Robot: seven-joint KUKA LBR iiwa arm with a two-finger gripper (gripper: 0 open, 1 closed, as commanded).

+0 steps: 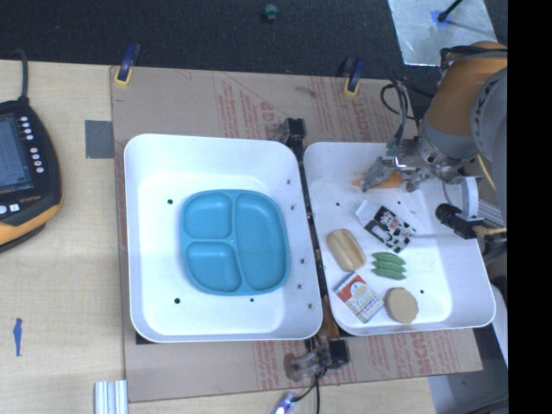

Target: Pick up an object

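In the right bin [448,313], at its 12 o'clock: gripper [390,172], grip state cannot be told
Orange piece [390,180]: touching the gripper, long axis 3-to-9
Other items: toward 6 o'clock

Arm [461,102] reaching in from right, wrist bent down, hand [390,172] lowered, pointing left.

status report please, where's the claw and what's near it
Claw low in the right bin, far corner, over an orange piece. Grip unconfirmed. Card, bread, green pod lie apart, nearer. Blue plate in left bin.
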